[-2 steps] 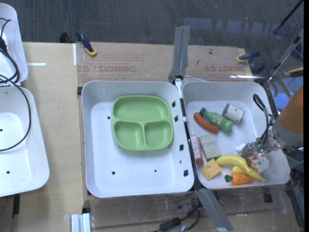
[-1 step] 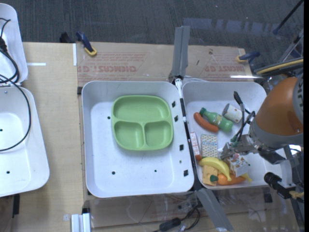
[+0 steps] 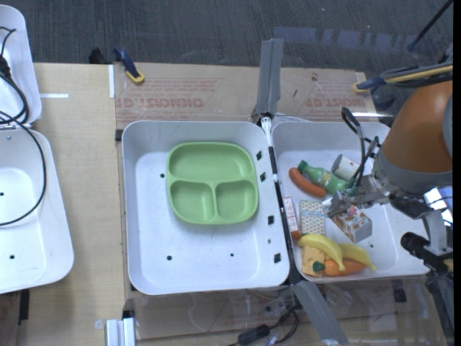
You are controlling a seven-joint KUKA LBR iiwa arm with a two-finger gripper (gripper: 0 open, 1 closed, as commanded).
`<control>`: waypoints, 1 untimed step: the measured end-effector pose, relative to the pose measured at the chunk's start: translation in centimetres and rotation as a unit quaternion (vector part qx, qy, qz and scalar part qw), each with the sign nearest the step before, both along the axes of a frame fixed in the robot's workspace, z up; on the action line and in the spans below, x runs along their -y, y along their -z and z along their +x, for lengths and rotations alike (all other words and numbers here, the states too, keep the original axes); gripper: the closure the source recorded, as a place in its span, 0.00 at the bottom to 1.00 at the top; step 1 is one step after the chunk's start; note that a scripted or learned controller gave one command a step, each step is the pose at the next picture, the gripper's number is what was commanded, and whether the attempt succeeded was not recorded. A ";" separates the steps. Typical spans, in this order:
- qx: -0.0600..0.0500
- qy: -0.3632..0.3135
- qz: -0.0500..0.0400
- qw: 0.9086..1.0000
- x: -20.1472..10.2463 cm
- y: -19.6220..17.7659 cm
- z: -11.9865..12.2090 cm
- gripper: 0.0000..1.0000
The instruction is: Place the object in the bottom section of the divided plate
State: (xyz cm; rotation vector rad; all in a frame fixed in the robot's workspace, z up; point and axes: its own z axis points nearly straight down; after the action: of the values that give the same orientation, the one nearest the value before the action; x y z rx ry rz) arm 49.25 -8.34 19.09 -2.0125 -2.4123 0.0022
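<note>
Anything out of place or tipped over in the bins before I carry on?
Nothing looks spilled or damaged. The green divided plate sits flat in the left bin. In the right bin the toy food lies in a loose heap: the green bottle is on its side and the small carton is tilted beneath the gripper.

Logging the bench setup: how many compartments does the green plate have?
3: the plate has one large compartment across its far side and two smaller ones side by side on its near side.

Below me the tan surface [image 3: 79,193] carries two white bins side by side, left bin [image 3: 144,265] and right bin [image 3: 389,262], touching along their shared edge.
</note>
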 end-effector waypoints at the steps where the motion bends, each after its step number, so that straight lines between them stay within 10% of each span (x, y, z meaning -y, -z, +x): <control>1: 0.000 0.000 0.000 1.000 0.0 0.0 0.0 0.00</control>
State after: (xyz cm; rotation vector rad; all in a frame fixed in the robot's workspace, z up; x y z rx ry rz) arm 49.23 -8.35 19.07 -2.0124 -2.4117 0.0031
